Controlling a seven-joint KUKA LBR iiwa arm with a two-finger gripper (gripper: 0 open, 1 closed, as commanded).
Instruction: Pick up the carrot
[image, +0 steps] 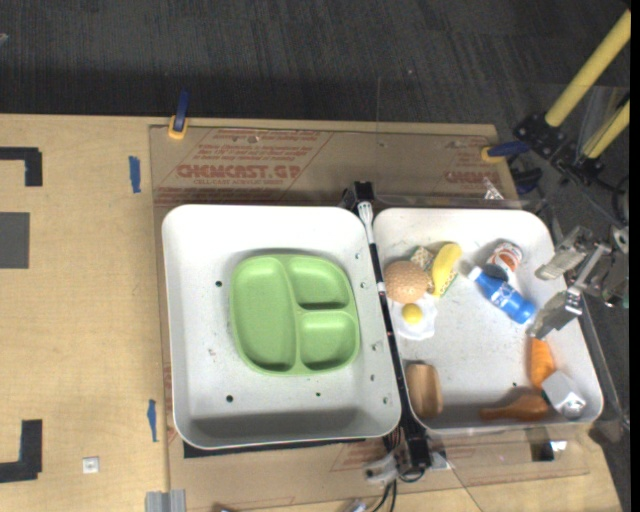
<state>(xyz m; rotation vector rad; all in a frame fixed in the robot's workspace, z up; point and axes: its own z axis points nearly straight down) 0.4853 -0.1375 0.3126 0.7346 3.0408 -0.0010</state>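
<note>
Two shallow white bins seen from above, with silvery two-finger gripper (562, 290) at the right bin's (470, 380) right wall.

Small orange carrot (541, 360) lying against that wall, just below the gripper, apart from the fingers; lower end partly covered by a small grey block (564, 394). Gripper partly cut off at the frame edge and blurred against the bench hardware: spread or pressed together, cannot tell. Further left of the carrot: blue-and-white bottle (503, 290), yellow banana (445, 267), brown rounded bun (406, 281), fried-egg toy (415, 316). Green sectioned plate (294, 313) in the left bin (200, 250), well apart from the carrot.
</note>
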